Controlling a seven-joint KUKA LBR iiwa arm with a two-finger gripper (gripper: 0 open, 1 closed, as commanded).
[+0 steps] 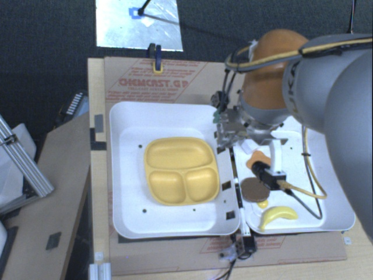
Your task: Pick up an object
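Observation:
A yellow three-compartment plate (178, 171) lies in the middle of the left white bin (125, 156). In the right bin (332, 214) a yellow banana (278, 216) rests near the front edge. Just behind it are a round brown disc (252, 189) and a small yellow piece (263, 203). An orange object (258, 157) sits further back, partly hidden by the wrist. My gripper (226, 128) hangs over the divide between the two bins, at the plate's back right corner. Nothing visible is held in it.
The big grey arm with its orange band (274, 51) covers the back of the right bin. A brown cardboard sheet (157, 80) lies under and behind the bins. A shiny metal plate (139, 16) sits at the far back.

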